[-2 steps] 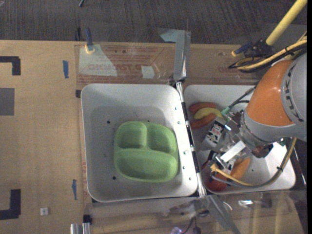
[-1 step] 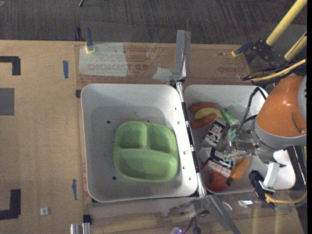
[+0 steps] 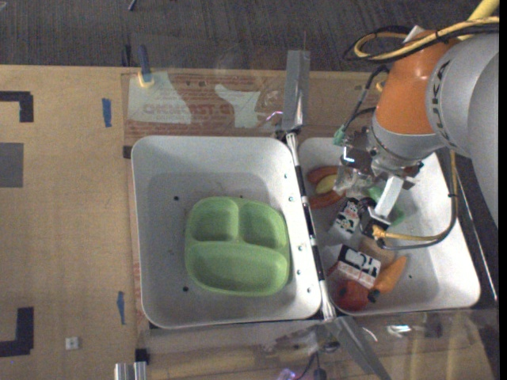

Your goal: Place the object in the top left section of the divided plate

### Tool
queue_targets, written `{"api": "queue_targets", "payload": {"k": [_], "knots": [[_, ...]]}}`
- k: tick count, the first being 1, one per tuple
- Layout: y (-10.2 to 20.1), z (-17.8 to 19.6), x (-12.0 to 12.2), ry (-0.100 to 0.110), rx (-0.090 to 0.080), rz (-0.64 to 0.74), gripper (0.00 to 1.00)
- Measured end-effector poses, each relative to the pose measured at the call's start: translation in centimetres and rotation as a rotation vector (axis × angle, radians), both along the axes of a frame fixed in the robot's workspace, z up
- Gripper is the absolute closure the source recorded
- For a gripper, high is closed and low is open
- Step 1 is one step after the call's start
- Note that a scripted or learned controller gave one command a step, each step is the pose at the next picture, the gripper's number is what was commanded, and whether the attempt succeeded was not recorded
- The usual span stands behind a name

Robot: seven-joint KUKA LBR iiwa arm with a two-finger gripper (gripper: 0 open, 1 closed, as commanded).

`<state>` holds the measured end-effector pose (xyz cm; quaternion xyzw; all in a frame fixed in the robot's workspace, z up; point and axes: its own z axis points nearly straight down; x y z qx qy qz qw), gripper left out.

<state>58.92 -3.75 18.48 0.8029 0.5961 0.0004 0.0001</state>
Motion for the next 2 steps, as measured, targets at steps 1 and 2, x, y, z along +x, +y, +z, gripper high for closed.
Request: {"api": "queue_targets", "payload": {"k": [1, 2], "knots": [[0.0, 0.0, 0.0, 0.001, -0.001, 0.0, 0.0], [2.5, 11.4, 7.8, 0.001, -0.001, -0.152, 0.0]]}}
